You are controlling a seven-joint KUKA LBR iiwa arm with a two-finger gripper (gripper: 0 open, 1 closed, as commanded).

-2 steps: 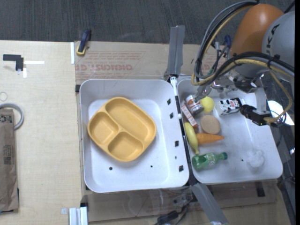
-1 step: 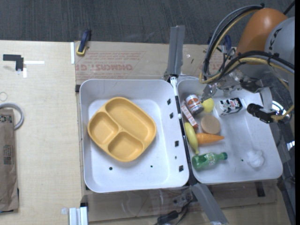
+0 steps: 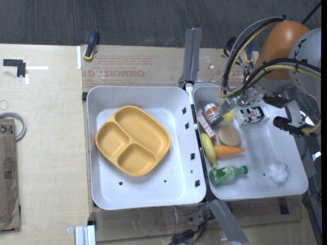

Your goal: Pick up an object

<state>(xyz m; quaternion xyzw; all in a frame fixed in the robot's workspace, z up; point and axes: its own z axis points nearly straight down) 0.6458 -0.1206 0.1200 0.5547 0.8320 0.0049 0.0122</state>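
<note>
Orange carrot (image 3: 228,150) lies beside a banana (image 3: 207,148); jaws' (image 3: 228,108) state unclear.

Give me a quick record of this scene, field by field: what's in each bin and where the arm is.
left bin: yellow divided plate
right bin: red can, banana, carrot, round tan piece, green bottle, white crumpled item
clutter: most items crowd the right bin's left side
arm: over the right bin's far end
tool: low beside the red can, nothing visibly held
</note>
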